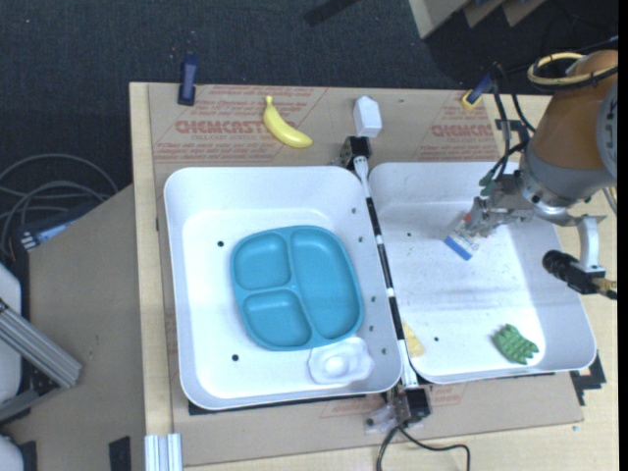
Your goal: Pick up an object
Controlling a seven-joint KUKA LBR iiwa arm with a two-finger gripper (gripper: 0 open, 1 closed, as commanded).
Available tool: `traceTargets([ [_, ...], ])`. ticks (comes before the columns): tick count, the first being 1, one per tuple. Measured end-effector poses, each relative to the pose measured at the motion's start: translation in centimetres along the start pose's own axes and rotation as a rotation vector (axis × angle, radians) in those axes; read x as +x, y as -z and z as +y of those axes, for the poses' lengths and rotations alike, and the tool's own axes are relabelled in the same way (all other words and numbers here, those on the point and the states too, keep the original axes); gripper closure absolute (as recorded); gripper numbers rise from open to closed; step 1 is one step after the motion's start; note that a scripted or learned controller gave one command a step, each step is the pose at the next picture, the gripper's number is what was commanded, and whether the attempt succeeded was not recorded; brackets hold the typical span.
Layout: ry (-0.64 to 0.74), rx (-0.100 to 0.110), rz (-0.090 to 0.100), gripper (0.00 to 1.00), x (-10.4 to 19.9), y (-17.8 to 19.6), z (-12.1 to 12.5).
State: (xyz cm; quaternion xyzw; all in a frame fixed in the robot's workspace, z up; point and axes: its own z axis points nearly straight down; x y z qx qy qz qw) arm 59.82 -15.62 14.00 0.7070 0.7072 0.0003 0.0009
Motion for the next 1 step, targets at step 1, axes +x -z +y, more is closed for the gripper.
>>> traceTargets([
  [1, 0.000, 0.004, 0.002, 1.00, -0.45, 0.07, -3.18],
])
